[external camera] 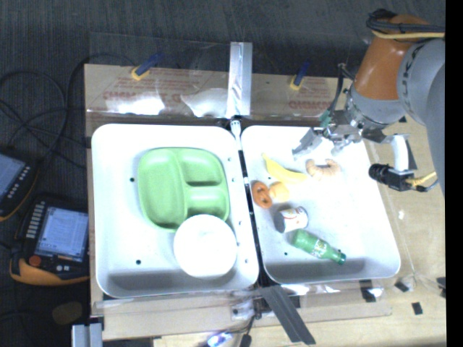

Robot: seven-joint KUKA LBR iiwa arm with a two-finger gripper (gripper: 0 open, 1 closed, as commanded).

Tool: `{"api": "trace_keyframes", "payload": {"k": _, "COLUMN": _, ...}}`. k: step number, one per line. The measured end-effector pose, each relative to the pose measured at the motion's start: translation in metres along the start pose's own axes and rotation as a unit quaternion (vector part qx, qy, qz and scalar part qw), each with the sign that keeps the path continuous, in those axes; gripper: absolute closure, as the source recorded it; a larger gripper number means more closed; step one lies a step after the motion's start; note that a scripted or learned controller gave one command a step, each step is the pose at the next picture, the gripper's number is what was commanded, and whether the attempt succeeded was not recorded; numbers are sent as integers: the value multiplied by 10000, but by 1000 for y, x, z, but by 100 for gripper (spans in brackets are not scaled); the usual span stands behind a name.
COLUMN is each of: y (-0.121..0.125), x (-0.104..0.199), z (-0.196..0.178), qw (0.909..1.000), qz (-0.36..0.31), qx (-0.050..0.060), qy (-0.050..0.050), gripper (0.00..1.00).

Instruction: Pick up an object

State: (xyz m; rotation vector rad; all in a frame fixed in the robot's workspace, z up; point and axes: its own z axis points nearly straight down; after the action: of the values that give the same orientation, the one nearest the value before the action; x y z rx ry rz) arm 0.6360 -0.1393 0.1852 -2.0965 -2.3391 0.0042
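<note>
The right bin [376,215] holds a yellow banana [278,169], a pale curled pretzel-like piece [322,167], an orange piece [268,191], a small grey and white figure [291,217] and a green bottle [317,246] lying on its side. My gripper [324,142] hangs over the back of this bin, just above and behind the curled piece. Its fingers [304,146] are spread open with nothing between them.
The left bin [108,215] carries a green divided plate [181,184] and a white bowl [205,246] at its front. A metal divider [239,78] stands behind the bins, and clear plastic sheets lie along the back. Cables and a handheld pendant [54,233] sit at the left.
</note>
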Motion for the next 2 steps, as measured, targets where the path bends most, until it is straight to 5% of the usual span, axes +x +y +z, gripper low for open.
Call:
{"api": "trace_keyframes", "payload": {"k": 1, "y": -1, "x": 28, "z": 96, "qw": 9998, "qz": -189, "qx": -57, "qy": -21, "gripper": 0}}
{"api": "trace_keyframes", "payload": {"k": 2, "y": 0, "x": 27, "z": 84, "qw": 9998, "qz": -186, "qx": -79, "qy": -18, "gripper": 100}}
